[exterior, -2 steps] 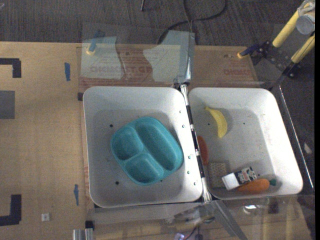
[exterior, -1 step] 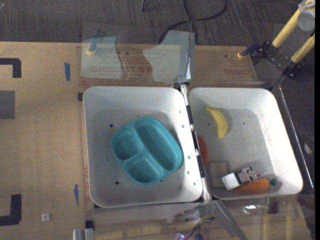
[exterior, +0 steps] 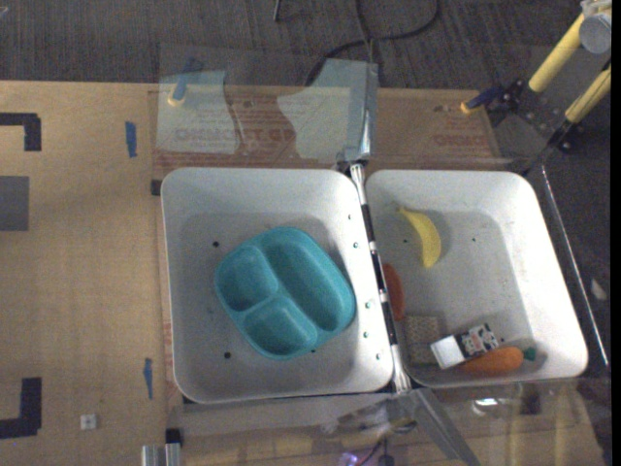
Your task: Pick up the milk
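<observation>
The milk (exterior: pixel 468 343) is a small carton lying on its side in the right bin (exterior: pixel 543 260), down at about 5 o'clock of that bin's floor and close to the near wall. Its long axis runs roughly from 8 o'clock to 2 o'clock, with the plain white end toward 8 and the printed body toward 2. A carrot (exterior: pixel 495 360) lies just at its 5 o'clock side, apparently touching it along the lower edge, green tip pointing to 3 o'clock. A tan square pad (exterior: pixel 422 330) sits just at the carton's 10 o'clock. A banana (exterior: pixel 424 237) lies well apart toward 12 o'clock, and an orange-red oblong (exterior: pixel 393 291) hugs the bin's 9 o'clock wall. The left bin (exterior: pixel 194 260) holds a teal divided plate (exterior: pixel 283 291). Since any reach comes from 3 o'clock, the grasp likely has to drop over the carton's short width, closing across the 11-to-5 line, where the carrot crowds one side and may be caught or nudged
</observation>
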`<state>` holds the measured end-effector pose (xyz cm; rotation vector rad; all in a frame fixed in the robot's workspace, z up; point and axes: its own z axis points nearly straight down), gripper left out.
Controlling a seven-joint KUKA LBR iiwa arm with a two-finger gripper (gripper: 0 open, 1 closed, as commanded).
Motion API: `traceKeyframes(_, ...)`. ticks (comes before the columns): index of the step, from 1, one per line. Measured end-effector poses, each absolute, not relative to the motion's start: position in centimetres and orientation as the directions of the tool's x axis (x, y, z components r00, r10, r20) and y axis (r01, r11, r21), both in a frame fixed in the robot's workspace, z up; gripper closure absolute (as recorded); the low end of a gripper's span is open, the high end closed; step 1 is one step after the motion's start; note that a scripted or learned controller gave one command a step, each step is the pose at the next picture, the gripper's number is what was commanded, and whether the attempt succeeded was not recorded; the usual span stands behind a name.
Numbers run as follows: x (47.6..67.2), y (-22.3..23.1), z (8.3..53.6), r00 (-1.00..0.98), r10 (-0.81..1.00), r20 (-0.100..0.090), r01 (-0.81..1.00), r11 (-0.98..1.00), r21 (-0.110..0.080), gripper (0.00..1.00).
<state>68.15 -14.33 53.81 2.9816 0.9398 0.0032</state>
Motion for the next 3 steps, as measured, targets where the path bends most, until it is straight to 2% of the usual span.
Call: traceKeyframes(3,68.5,-13.3,56.9,0.809,0.588,-0.003,0.588,-0.809,0.021,1.0)
